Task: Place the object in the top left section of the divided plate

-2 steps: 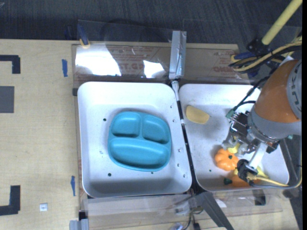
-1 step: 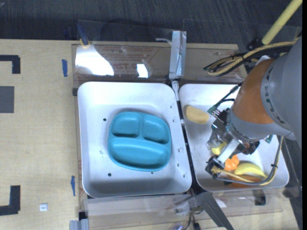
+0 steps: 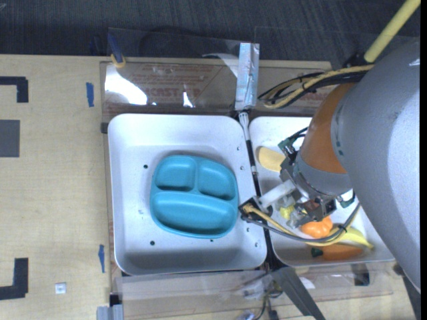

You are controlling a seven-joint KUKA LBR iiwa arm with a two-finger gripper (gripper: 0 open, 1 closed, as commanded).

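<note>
A blue divided plate (image 3: 193, 195) lies in the left white bin (image 3: 127, 145), with two small sections at its top and one large section below. All three sections look bare. The grey arm with its orange band (image 3: 323, 145) reaches down into the right bin (image 3: 280, 245). Its gripper (image 3: 303, 209) sits low over a cluster of small toys: an orange piece (image 3: 317, 229), a yellow banana-like piece (image 3: 357, 239) and a pale yellow piece (image 3: 269, 157). The wrist hides the fingertips.
A clear plastic wall (image 3: 173, 79) stands behind the bins. Cables (image 3: 300, 85) run along the back right. A divider ridge (image 3: 253, 179) separates the two bins. The wooden bench (image 3: 50, 179) extends to the left.
</note>
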